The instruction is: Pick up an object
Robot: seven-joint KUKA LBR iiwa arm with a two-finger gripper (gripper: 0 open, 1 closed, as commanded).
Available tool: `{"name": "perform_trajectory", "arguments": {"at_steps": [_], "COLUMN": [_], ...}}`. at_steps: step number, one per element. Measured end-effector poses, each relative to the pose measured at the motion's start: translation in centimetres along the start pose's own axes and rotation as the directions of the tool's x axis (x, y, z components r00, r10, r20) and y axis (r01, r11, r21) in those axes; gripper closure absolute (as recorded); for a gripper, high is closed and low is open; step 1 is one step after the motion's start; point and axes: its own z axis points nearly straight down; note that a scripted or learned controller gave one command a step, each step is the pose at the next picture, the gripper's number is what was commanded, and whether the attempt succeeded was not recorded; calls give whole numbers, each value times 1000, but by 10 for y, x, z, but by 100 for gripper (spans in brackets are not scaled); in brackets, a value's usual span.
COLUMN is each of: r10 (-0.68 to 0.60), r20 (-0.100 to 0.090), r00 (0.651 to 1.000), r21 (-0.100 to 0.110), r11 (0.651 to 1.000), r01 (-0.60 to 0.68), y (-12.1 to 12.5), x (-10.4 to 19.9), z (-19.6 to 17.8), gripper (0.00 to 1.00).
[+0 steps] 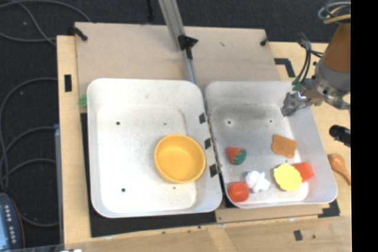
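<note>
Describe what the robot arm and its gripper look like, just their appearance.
The arm has an orange band above a grey metal wrist section. Dark cables loop along its side down toward the wrist, and a lighter coil of cable sits near its top. The gripper is a small, grey metallic piece at the arm's tip. No markings are readable.

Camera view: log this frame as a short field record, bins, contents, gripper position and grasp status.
left bin: yellow bowl
right bin: strawberry toy, orange-brown piece, yellow piece, red block, white piece, red ball
gripper: above right bin's far right corner, away from the items
grasp: nothing seen held
</note>
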Motion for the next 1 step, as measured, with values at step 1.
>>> {"name": "perform_trajectory", "arguments": {"at_steps": [1], "r10": [-4], "r20": [-1], "r00": [1000], "r21": [3], "r11": [1000], "r01": [4], "y": [1], "x": [-2], "z": [-35], "gripper": [100]}}
